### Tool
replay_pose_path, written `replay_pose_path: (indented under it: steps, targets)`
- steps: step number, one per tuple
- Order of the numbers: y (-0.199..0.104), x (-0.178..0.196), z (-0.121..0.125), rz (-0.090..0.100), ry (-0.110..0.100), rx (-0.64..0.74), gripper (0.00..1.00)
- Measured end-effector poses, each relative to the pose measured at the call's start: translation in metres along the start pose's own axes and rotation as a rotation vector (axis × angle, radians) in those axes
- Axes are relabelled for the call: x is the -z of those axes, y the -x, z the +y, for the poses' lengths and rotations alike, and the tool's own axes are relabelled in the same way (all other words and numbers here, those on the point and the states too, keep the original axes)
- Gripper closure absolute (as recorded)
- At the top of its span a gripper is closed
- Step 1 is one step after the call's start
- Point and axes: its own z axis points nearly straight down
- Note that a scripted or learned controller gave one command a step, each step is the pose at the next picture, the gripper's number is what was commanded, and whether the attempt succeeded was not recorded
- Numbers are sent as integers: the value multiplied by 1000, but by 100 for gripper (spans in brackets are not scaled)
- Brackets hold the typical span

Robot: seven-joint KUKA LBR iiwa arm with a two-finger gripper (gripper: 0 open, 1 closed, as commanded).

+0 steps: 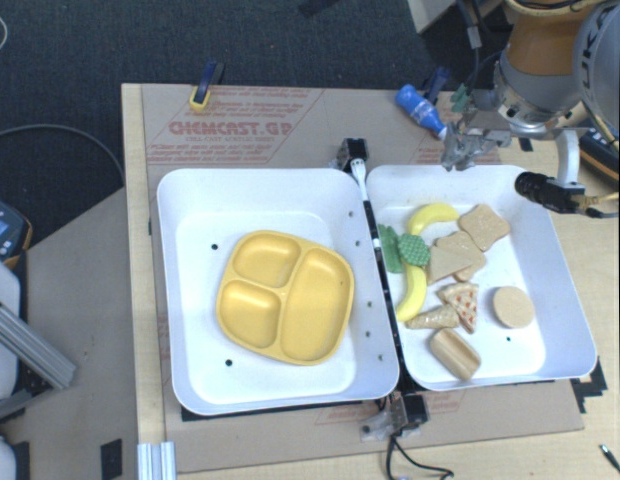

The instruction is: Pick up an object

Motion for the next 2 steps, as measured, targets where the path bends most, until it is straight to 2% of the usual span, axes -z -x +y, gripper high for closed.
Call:
replay_pose_path:
  steps: [1, 2]
  targets:
    - [-9, -6, -4, 1, -7, -2, 100]
    - [1, -21, 4, 0, -6, -3, 100]
